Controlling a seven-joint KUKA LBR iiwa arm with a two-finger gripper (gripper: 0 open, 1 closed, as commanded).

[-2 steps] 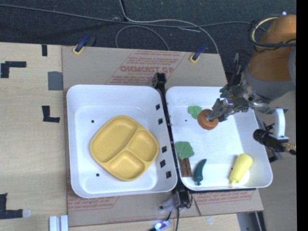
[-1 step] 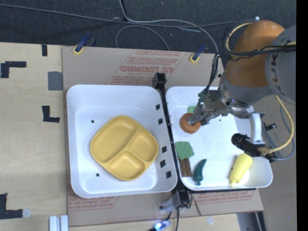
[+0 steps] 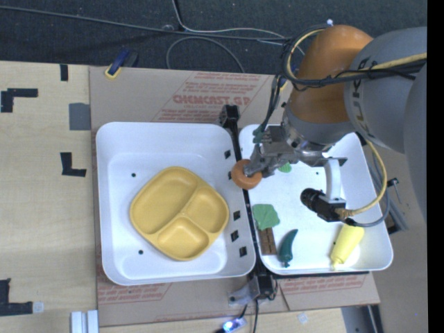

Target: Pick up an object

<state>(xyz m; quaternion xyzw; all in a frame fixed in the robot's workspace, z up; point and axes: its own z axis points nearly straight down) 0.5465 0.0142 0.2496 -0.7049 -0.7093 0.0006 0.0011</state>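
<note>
My gripper [image 3: 254, 166] hangs over the left edge of the right bin [image 3: 378, 254], by the divider between the two bins. It is shut on an orange ring [image 3: 244, 175], which sits at the fingertips just above the divider. Below it in the right bin lie a green leafy piece [image 3: 265, 216], a brown stick [image 3: 268, 241], a teal pepper-shaped toy [image 3: 286, 247] and a yellow toy [image 3: 345, 246]. A small green bit [image 3: 284, 166] peeks out beside the gripper.
The left bin [image 3: 105, 186] holds a yellow divided plate [image 3: 179, 212] in its middle. The arm's grey and orange body covers the right bin's far part. Cardboard lies under both bins.
</note>
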